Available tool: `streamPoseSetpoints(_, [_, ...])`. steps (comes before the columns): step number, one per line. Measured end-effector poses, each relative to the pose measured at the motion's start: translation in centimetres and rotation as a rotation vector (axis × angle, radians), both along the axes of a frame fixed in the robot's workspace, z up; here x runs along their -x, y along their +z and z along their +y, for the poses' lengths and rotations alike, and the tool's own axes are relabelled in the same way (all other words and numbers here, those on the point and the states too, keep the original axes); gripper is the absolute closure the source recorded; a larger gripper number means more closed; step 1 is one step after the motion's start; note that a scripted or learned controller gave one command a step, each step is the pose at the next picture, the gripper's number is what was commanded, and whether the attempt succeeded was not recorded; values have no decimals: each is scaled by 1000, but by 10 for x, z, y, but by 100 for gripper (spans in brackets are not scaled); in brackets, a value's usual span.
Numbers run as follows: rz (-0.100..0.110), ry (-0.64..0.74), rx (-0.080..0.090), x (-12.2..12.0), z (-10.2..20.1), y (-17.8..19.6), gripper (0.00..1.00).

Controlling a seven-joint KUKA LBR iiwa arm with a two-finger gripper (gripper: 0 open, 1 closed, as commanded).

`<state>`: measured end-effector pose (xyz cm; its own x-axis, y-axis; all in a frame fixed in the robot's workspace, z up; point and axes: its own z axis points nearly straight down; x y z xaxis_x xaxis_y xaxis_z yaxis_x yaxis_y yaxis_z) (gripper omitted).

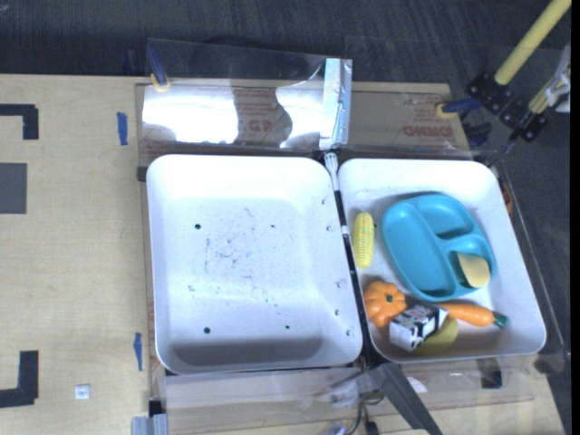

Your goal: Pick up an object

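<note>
The right bin [517, 243] holds all the objects. A blue divided plate [426, 243] lies tilted in its middle, with a pale yellow piece [474, 267] in its right compartment. A yellow corn cob [363, 238] lies along the bin's left wall. An orange pumpkin [383, 302] sits at the front left. Beside it are a small white and black box [414, 324], a yellow-green item [443, 332] partly under the box, and an orange carrot [471, 314] pointing right.
The left bin [245, 252] stands beside the right one, its floor marked with faint scuffs and a few dark dots. A clear plastic sheet [245, 107] stands behind it. A yellow pole with black clamps [521, 53] is at the top right.
</note>
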<state>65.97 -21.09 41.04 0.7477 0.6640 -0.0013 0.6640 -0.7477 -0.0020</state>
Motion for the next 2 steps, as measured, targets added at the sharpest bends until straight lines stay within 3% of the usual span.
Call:
streamPoseSetpoints(1, [-5, 25, 0, 26, 30, 28, 100])
streamPoseSetpoints(2, [-1, 52, 2, 1, -1, 24, 100])
